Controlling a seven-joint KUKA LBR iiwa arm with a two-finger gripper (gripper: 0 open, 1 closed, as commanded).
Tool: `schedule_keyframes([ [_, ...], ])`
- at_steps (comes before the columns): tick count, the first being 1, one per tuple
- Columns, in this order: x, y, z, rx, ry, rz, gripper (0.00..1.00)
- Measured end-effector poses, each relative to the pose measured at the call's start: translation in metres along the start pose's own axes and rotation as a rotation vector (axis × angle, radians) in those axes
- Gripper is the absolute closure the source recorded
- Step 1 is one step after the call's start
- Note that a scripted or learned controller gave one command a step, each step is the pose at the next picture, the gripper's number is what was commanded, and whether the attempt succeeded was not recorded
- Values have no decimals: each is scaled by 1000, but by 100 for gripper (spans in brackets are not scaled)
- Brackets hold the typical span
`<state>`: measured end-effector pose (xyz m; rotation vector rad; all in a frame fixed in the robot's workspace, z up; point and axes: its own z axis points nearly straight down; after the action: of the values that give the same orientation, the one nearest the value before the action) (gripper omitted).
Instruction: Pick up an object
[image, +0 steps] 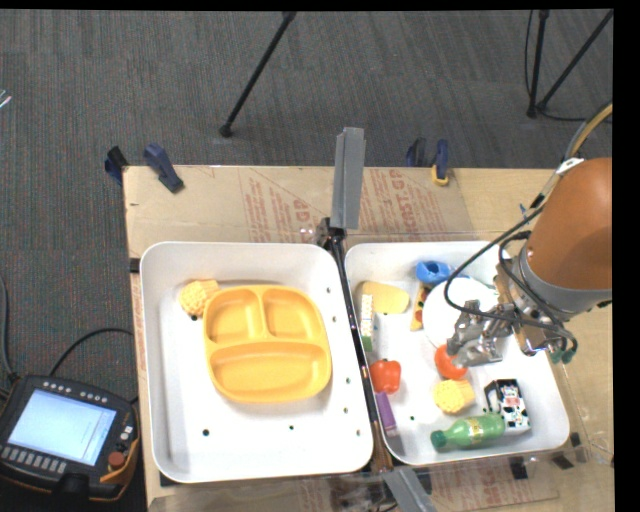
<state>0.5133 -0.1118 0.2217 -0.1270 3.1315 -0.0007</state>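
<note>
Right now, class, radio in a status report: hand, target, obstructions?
Hand low in right white bin. Small round orange-red toy beside it, ungrasped. Yellow bumpy ball crowds close.

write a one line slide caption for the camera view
Arm's tool low in the right bin above a tomato, among corn, bottle and pepper; yellow tray in the left bin.

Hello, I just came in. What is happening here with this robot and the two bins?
A grey and orange robot arm reaches into the right bin, its gripper low over an orange-red toy near a yellow corn toy and a green bottle. Nothing is visibly held between the fingers. The left bin holds a yellow divided tray with another small yellow toy beside it.
</note>
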Motion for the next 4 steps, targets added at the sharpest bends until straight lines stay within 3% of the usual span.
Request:
schedule_keyframes([
  [1,15,17,131,-8,22,-30,100],
  [2,11,16,126,-3,10,-30,0],
  [3,16,6,135,-3,10,-74,0],
  [4,-29,-56,123,-4,4,-397,0],
])
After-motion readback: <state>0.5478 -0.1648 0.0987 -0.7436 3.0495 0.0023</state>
